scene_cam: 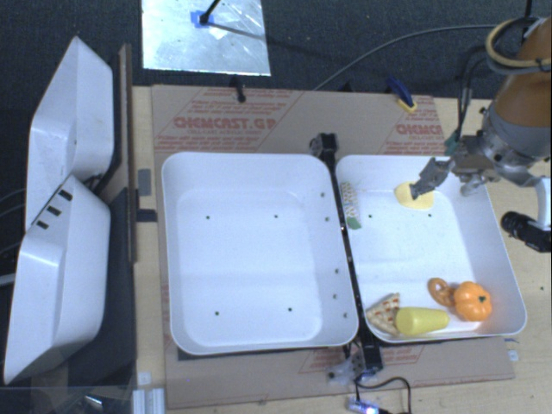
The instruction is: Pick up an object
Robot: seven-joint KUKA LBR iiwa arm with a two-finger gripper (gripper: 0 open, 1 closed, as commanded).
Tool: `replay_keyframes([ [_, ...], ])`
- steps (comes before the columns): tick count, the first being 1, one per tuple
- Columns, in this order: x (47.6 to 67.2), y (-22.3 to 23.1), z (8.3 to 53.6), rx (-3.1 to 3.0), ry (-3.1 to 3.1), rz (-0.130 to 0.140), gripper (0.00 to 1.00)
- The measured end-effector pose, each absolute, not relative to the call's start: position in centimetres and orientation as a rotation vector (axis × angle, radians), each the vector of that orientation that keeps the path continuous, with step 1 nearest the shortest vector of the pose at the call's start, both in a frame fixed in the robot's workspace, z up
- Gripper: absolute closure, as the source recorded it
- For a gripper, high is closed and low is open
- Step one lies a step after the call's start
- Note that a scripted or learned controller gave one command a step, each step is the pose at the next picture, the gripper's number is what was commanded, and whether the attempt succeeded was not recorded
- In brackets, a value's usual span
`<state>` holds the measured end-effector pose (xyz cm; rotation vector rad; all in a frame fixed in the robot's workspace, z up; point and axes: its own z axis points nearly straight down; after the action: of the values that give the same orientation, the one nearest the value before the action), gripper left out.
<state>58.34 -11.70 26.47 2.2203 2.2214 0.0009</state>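
The jaws (427, 183) are seen directly over a pale yellow object (414, 197) at the far side of the right bin (496, 257); whether they are spread or pressed together cannot be told.

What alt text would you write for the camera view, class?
The arm's pincer hangs over a pale yellow piece in the right bin. A pretzel, small pumpkin, yellow pepper and pizza slice crowd its near edge.
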Motion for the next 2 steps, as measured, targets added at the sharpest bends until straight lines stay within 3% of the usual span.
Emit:
replay_keyframes([
  [1,55.7,-19.5,28.1,2.227,2.212,-0.001,0.0],
  [2,61.4,-20.6,24.3,2.222,2.224,-0.002,0.0],
])
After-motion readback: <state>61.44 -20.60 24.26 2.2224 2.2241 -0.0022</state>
